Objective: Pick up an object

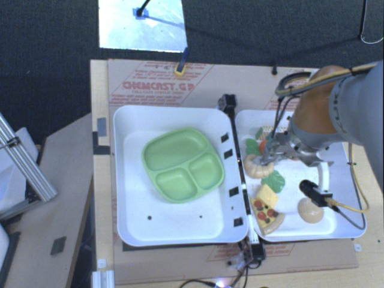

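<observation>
1. While the arm [342, 110] reaches in from the right, its grey body and orange band hang over the right bin [345, 230], bent downward toward that bin's left half.
2. At the arm's low end the pincer [268, 155] points down and leftward; whether it is spread or pressed together cannot be told, since the wrist hides much of it.
3. Just below the pincer, and seemingly touching it, lies a pale ring-shaped pastry [257, 168].
4. Just above and left of the pincer sit a small red piece [263, 135] and a green piece [252, 147], partly hidden.
5. Below the pincer, a little to the right, lies a green leaf [276, 181], and just beneath that a yellow wedge [267, 195].
6. Further below rests a pizza slice [266, 215] near the bin's bottom-left corner.
7. Lower right of the pincer, a tan round lump [310, 211] sits beside a black part of the arm.
8. Well to the left of the pincer, in the left bin [129, 221], lies a green tray [182, 164] with three compartments.
</observation>
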Action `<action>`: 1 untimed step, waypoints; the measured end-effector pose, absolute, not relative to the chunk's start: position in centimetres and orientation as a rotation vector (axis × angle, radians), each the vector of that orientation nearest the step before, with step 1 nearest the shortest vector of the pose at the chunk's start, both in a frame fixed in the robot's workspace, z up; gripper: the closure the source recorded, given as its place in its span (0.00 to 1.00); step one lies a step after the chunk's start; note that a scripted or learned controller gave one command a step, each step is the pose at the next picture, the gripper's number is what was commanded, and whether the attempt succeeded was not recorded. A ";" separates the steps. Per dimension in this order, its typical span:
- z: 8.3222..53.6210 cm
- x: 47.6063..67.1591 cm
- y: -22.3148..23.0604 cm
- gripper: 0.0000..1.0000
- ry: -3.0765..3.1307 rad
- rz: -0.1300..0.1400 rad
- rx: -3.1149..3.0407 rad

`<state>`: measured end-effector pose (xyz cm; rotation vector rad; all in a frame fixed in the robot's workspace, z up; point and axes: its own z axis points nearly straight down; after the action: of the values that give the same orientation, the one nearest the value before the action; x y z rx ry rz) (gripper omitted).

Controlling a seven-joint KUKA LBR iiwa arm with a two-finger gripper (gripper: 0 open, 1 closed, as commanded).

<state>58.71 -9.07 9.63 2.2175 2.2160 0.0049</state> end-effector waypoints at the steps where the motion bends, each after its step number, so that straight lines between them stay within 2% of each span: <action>1: 16.1 59.0 -9.1 1.00 2.221 0.007 2.213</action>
<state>59.04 -9.14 16.10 2.2130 2.2210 0.0073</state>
